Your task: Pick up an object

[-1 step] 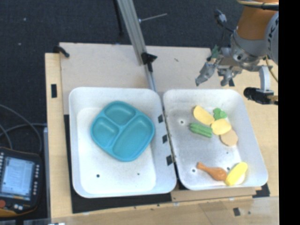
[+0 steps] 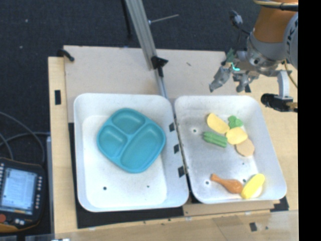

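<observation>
While gripper [image 2: 229, 82] hovers, apparently plastic food [image 2: 228, 130] clusters.

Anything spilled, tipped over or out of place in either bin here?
Nothing stands out. The blue divided plate lies flat in the left bin, rotated to the bin's edges. The toy food pieces all lie inside the right bin. The gripper hovers above the right bin's far rim.

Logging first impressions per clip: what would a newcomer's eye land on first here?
Most likely the blue divided plate, alone in the left bin. Next, the cluster of toy food in the right bin: yellow pieces, a green bean pod and an orange drumstick. The gripper hangs above that bin's far edge, holding nothing.
</observation>
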Controlling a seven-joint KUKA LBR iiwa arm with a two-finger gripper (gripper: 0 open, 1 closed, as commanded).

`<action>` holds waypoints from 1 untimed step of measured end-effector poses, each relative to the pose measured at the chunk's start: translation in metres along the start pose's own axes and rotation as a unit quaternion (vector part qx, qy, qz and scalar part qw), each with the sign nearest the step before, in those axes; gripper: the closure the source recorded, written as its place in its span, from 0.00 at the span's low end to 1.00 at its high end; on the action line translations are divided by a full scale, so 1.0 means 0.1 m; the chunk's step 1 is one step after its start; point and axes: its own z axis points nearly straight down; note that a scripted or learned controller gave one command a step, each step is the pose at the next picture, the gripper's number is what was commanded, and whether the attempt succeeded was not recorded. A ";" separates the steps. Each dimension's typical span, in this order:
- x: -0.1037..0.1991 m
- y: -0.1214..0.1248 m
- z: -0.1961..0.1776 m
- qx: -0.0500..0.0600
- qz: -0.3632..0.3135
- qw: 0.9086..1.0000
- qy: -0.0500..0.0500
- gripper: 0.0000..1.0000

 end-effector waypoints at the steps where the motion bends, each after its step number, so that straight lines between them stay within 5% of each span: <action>1: -0.06 -0.04 0.62 0.003 0.002 1.000 0.000 0.00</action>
